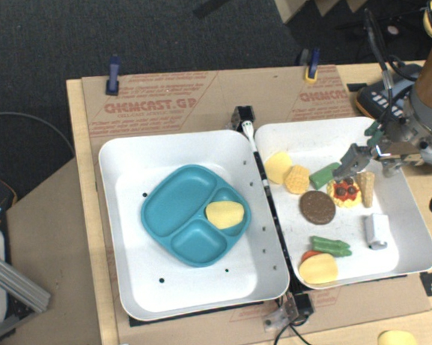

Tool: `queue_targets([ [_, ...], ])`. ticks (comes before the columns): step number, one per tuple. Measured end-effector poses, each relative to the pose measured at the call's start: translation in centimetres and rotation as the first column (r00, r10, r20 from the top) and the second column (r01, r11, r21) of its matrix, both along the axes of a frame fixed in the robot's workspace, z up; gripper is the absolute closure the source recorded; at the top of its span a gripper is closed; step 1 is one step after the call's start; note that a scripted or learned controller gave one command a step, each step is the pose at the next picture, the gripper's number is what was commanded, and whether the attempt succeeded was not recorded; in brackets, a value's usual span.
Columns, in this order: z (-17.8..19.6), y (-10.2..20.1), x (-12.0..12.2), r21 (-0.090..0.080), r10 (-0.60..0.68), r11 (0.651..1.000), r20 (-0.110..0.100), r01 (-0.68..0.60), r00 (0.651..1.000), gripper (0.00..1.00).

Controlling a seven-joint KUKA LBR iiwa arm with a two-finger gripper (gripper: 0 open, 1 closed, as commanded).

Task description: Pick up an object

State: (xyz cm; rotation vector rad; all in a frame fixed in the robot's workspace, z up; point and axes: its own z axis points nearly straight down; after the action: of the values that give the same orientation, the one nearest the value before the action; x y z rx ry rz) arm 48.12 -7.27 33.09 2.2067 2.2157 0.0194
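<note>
While the grey arm reaches in low, its jaws (352, 160), state unclear, hover over one green plastic pepper (324, 174); below them lie one brown disc (318, 206) and one pizza slice (345, 191).

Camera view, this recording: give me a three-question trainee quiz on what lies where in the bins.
1. True or false: the yellow piece lies on the blue tray in the left bin.
2. Which bin is the gripper over? A) left B) right
3. The brown ___ lies in the right bin, near the waffle.

Key: 1 true; 2 B; 3 disc
</note>
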Motion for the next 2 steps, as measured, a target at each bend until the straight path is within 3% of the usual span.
queue_targets([
  [1, -15.5, 1.8, 0.7, 0.004, -0.004, 1.0, -0.034, 0.004, 0.999, 0.0],
  [2, -13.6, 1.7, 1.0, 0.001, -0.004, 1.0, -0.016, 0.004, 1.0, 1.0],
])
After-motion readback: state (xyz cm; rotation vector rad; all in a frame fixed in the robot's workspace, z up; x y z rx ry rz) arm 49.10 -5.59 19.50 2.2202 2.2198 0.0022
